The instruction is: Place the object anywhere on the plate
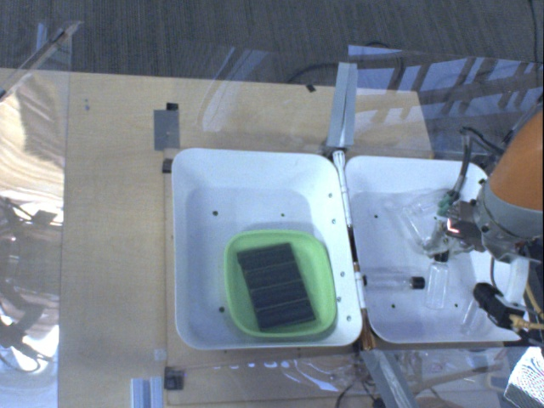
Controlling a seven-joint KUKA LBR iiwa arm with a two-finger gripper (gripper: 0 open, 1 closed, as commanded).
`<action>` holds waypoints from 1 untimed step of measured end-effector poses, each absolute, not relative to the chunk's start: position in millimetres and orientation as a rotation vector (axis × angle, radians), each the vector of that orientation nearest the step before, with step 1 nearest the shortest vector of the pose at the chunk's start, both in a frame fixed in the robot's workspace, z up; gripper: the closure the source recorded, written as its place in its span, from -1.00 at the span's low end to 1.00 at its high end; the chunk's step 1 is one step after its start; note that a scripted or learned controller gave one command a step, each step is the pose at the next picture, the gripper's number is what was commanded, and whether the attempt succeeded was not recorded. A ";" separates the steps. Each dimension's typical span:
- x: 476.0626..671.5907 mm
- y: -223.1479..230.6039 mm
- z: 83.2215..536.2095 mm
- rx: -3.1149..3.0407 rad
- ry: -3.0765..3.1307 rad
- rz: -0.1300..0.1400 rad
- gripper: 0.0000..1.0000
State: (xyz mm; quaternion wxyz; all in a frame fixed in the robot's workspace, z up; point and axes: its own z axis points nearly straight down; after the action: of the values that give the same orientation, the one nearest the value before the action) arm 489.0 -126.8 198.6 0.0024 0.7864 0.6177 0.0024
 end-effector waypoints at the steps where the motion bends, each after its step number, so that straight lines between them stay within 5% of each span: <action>1: 498.3 -57.2 199.3 2.104 2.327 0.006 1.00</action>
State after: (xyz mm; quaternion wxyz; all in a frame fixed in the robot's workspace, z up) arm 498.3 -57.2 199.3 0.0020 0.6707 0.7417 0.0018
